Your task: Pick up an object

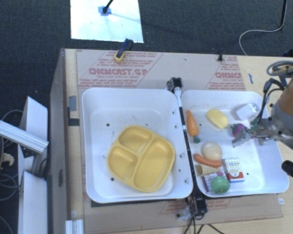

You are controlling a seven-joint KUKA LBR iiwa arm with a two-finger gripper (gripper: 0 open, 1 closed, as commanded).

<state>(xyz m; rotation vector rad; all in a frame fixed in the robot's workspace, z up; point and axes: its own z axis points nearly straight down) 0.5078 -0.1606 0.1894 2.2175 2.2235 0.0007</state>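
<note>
Several small items crowd the right bin (276,177), and that crowding is my main worry. My gripper (241,139) hangs low inside that bin, reaching in from the right, and I cannot tell from this slanted view whether it is apart or together. Just beside its tip, on the far side, lies a small purple thing (238,129), which I judge the likeliest target; whether anything touches it I cannot say. Nothing shows between the tips, so I count nothing as held.

If I close here, I expect the purple thing could squirt sideways, being small and apparently rounded. Further beyond the gripper sits a yellow lemon (217,118), and to the arm's side a white piece (245,111); a sloppy descent could shove either against the bin wall.

Left of the gripper lie a pale ball (211,151), two carrots (192,123) (207,160), and nearer me a red-and-white packet (233,169) and a green ball (220,184). A sweep on withdrawal could scatter these.

Well apart to the left, the other bin (95,130) holds a yellow tray (140,158), safe from all this on the desk (136,72).
</note>
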